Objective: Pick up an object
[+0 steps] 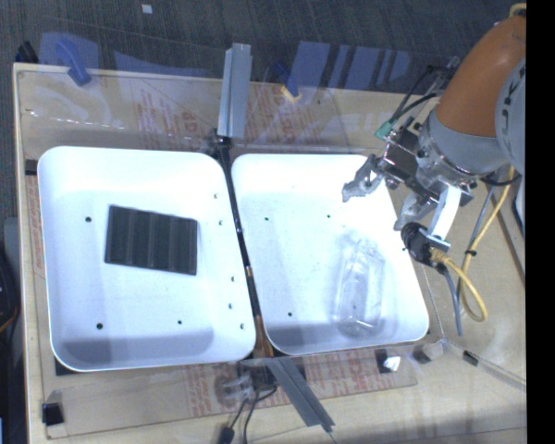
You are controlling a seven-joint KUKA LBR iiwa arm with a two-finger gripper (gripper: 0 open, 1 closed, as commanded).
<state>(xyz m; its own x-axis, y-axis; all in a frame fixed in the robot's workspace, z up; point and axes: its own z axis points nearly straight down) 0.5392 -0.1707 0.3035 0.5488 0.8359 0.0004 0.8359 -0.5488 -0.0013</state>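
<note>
One clear plastic bottle (359, 285) lies lengthwise near right bin's (287, 178) front edge, below-left of my tool (393, 192); I can't tell its state.

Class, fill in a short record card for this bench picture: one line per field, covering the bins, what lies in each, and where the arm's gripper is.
bins: two shallow white bins side by side, left bin and right bin
left bin contents: dark ribbed rectangular pad, lying flat
right bin contents: clear plastic bottle, lying on its side near the right wall
gripper: above the right bin's upper right corner, apart from the bottle
held item: nothing seen between the fingers
</note>
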